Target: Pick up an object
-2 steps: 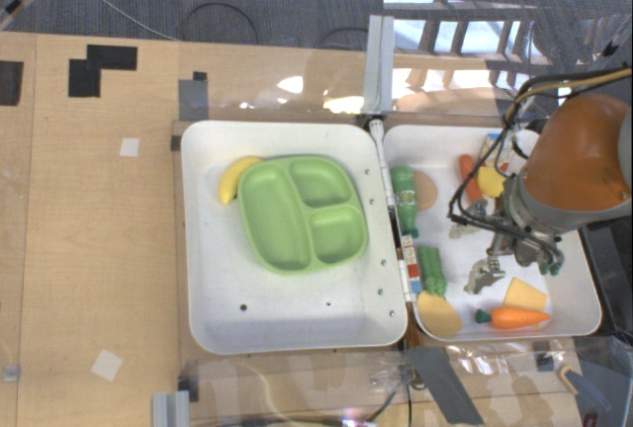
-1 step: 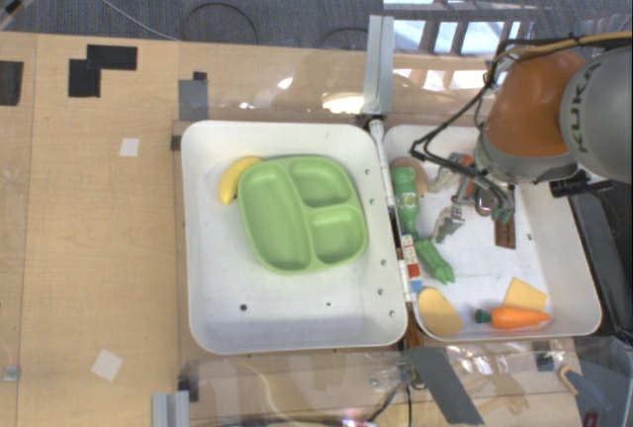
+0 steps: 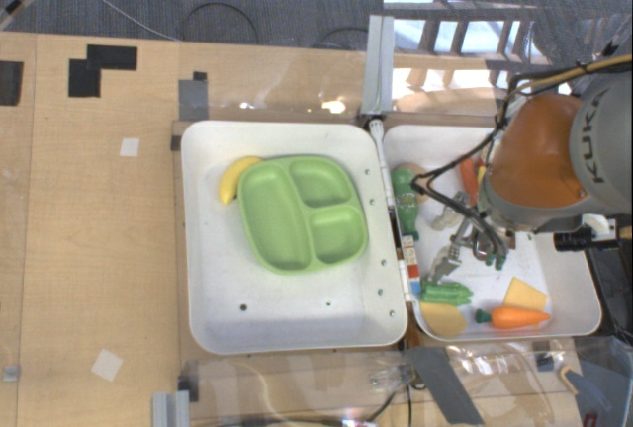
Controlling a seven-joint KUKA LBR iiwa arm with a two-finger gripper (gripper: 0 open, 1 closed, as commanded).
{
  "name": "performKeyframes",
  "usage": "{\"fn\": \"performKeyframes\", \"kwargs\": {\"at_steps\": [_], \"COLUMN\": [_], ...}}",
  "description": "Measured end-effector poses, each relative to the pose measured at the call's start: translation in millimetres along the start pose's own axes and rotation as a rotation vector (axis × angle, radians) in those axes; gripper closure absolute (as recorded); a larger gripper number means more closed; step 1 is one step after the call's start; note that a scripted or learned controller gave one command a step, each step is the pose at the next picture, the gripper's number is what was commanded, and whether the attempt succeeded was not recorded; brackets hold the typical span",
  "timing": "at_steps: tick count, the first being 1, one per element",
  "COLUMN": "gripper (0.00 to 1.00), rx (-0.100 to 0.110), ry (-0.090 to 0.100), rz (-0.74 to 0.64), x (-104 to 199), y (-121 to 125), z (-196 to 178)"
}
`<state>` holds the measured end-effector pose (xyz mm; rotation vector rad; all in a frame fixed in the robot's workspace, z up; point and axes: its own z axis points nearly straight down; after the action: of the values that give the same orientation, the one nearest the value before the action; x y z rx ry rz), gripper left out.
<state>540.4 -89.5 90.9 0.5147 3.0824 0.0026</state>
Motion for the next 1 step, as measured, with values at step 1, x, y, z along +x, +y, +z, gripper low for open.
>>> {"fn": "performKeyframes", "kwargs": {"at_steps": [1], "gripper": [0.0], "rx": [0.001], "ry": [0.006], "rz": [0.059], "x": [-93.2], "y": [22.3], "z": [4.1]}}
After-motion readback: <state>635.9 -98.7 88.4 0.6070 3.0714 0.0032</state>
